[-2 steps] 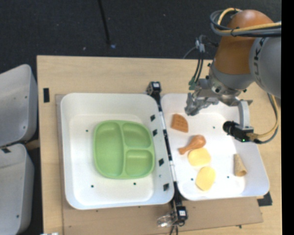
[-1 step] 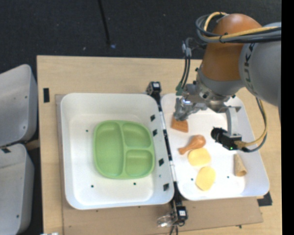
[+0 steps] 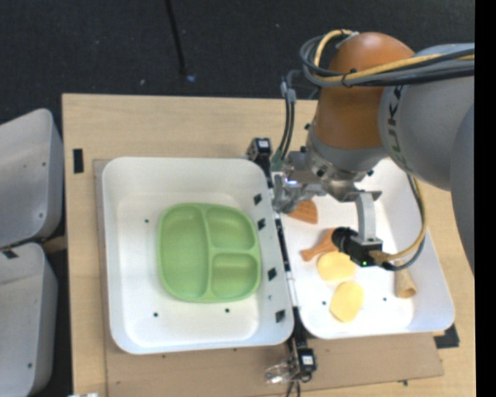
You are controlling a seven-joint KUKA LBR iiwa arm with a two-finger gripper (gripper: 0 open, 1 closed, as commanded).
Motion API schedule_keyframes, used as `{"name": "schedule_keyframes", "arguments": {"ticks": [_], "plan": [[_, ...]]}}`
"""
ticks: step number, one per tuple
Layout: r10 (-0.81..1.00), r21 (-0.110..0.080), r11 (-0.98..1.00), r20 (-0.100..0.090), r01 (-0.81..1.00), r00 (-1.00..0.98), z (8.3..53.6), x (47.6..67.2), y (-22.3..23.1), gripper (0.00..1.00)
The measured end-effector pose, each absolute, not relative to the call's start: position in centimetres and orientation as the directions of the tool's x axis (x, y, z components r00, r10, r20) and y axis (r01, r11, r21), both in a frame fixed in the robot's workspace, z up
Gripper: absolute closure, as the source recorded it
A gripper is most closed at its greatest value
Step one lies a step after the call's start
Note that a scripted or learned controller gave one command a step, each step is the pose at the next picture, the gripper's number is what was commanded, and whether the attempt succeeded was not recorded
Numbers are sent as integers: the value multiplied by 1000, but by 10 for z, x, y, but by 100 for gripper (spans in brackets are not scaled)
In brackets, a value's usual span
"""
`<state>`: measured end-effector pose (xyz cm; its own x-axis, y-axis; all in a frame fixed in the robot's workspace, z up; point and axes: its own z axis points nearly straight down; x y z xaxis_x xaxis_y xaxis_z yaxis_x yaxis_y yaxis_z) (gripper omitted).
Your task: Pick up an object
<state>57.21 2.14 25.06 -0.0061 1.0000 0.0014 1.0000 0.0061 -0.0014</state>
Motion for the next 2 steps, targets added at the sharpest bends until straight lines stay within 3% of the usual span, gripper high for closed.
{"name": "schedule_keyframes", "arguments": {"ticks": [1, 2], "plan": [[1000, -2, 5, 0, 1000, -5, 234, 545, 66, 100], [1000, 0, 2, 0, 1000, -2, 235, 546, 64, 0]]}}
